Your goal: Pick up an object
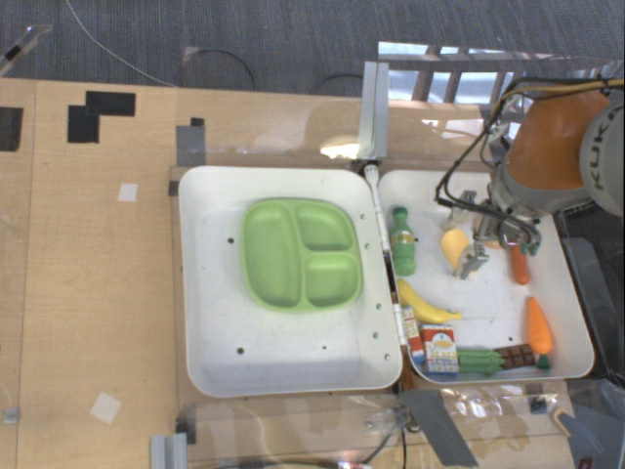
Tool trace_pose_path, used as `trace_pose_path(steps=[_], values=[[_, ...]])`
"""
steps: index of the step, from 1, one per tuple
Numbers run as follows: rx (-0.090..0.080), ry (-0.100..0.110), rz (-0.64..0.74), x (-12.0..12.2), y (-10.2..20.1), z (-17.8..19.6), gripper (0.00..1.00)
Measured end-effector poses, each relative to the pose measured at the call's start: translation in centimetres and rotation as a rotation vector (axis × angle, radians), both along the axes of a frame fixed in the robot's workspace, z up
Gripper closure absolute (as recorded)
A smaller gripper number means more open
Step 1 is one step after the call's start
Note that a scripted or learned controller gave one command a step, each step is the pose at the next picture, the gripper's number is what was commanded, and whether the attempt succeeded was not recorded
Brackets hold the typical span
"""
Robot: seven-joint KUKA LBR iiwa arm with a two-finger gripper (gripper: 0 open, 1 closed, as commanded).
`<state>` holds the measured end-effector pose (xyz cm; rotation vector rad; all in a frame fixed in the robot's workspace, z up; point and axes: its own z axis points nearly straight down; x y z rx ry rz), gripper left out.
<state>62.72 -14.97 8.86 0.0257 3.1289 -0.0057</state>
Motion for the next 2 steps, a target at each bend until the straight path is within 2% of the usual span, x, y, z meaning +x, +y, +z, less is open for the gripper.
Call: trace_pose_path(steps=[1,2], values=[[0.004,-0.001,-0.01,1.0,6.6,0.0,0.0],[0.003,-0.019,-0.006,1.5,6.7,1.7,1.0]])
